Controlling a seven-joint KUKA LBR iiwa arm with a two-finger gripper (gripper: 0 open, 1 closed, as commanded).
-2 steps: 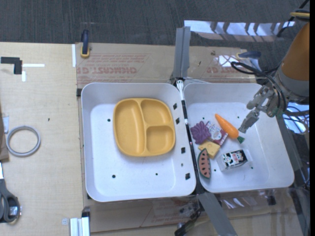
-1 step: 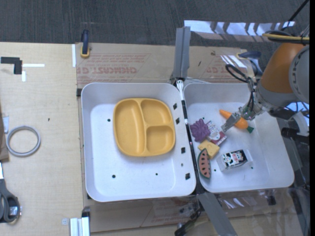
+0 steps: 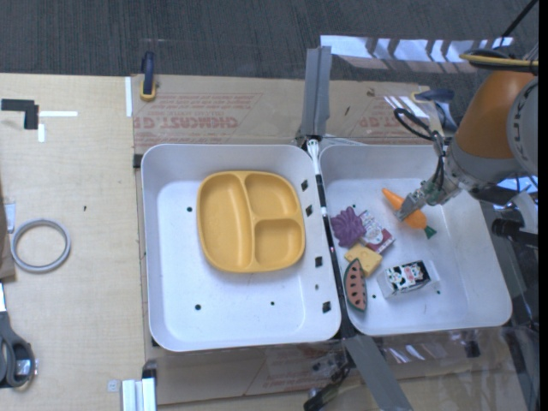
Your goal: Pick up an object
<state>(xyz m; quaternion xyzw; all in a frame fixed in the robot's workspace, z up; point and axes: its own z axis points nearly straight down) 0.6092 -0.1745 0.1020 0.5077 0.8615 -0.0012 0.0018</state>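
Gripper (image 3: 414,205) down in the right bin (image 3: 479,315) near its far edge, on the toy carrot (image 3: 402,207), grip state impossible to tell, with purple grapes (image 3: 348,225), watermelon slice (image 3: 355,284) and small carton (image 3: 408,277) toward the near-left corner.

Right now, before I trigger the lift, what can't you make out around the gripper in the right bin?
- Gripper, camera view: too small and blurred to read its state.
- Toy carrot: the gripper covers its middle, so contact or grasp is unclear.
- Small carton: its print is too small to read.
- Arm: cut off by the right edge.
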